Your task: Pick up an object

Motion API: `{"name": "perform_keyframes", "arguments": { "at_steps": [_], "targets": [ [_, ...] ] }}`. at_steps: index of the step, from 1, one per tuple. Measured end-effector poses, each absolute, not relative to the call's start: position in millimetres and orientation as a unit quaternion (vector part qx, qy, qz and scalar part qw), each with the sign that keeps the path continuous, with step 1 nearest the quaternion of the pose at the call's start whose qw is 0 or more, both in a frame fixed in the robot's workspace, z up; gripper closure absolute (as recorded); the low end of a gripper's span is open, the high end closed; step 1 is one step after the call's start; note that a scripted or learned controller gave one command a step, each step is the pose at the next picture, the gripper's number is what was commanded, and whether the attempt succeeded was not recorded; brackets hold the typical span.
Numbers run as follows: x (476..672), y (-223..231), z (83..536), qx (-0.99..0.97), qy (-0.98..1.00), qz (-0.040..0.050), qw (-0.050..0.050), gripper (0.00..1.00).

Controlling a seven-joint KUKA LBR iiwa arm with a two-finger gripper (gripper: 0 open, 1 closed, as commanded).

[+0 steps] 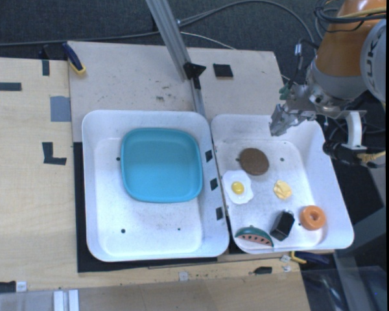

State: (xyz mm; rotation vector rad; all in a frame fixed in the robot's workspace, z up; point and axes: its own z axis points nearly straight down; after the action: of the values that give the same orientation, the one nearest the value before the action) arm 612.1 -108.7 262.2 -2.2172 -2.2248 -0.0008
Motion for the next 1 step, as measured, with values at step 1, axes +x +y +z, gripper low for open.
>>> {"name": "perform_keyframes", "arguments": {
  "at_steps": [1],
  "targets": [
    [614.4,-52.8,264.9,-0.706,-0.709,-0.0003,0.001,1.00]
  ]
}}
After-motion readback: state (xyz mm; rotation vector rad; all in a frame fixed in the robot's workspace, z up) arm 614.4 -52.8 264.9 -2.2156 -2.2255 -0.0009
